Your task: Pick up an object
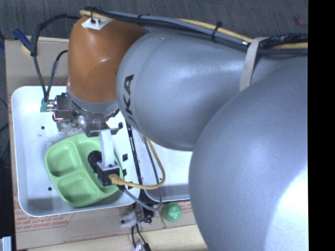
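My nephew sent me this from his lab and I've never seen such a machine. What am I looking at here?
This is a single picture from a camera fixed above a workbench, looking down at a slant. The big grey shape is a robot arm reaching in from the right. The orange band sits just above its wrist. Below the band is the gripper, which serves as the arm's hand, hanging over a shallow white bin. In the bin lies a pale green tray divided into compartments. A small green ball sits by the bin's lower edge. The job is to pick something up, but from this angle I can't tell whether anything is held.
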Controlling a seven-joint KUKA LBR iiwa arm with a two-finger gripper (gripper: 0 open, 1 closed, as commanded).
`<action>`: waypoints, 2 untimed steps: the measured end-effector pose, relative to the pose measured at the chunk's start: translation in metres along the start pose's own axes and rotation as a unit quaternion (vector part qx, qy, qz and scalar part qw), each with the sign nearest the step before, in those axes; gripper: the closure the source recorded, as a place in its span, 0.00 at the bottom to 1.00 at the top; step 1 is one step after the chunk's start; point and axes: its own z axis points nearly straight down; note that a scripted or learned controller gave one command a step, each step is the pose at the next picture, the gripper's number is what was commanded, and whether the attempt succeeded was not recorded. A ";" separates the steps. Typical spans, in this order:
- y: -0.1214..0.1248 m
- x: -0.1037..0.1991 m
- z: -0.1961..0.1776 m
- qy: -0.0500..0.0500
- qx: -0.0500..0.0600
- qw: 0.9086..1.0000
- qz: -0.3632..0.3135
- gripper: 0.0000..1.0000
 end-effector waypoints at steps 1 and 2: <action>0.001 0.001 -0.010 0.001 -0.002 1.000 -0.004 1.00; -0.033 -0.005 0.020 -0.003 0.006 1.000 0.018 1.00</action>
